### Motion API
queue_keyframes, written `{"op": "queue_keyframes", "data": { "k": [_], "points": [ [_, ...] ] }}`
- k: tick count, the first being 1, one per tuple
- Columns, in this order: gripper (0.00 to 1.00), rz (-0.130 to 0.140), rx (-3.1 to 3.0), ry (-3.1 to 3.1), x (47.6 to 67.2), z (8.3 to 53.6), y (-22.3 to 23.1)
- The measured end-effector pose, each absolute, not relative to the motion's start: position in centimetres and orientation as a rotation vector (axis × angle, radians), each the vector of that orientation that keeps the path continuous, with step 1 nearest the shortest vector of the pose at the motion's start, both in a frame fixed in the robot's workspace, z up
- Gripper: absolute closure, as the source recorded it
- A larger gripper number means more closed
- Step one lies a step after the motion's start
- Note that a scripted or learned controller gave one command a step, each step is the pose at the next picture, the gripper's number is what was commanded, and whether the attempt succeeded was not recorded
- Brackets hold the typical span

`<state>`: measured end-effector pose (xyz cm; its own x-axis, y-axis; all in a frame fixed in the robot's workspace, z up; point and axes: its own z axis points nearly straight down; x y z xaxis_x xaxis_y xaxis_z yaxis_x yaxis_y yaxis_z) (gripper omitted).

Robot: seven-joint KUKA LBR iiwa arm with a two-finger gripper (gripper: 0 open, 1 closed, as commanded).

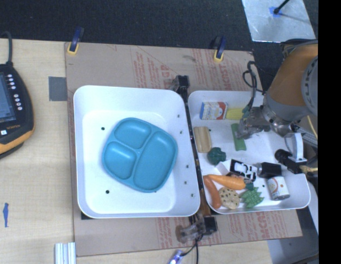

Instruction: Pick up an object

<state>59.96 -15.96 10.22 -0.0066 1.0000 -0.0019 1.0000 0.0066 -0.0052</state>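
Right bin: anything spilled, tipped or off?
Nothing spilled outside the right bin. The small can lies on its side, and carrot, cookie and broccoli are heaped at the near edge. The blue plate sits askew in the left bin.

Bright, even light; soft focus.

A light wooden bench [33, 191] carries a brown cardboard sheet [132, 65], held at its far edge by two clamps, one at the left [75, 40] and one at the right [218, 48]. A black and orange handheld controller [8, 111] lies at the bench's left edge. A square of grey tape [57, 88] sits just beside the cardboard's left edge.
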Motion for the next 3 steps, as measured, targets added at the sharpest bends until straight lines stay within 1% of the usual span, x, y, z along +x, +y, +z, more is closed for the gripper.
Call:
{"op": "queue_keyframes", "data": {
  "k": [1, 2, 3],
  "points": [
    [0.0, 0.009, -2.212, -2.228, 59.9, 10.2, -16.0],
    [1.0, 0.011, -2.212, -2.229, 60.0, 11.2, -16.1],
    [0.0, 0.011, -2.211, -2.229, 60.0, 11.2, -16.1]
  ]
}}
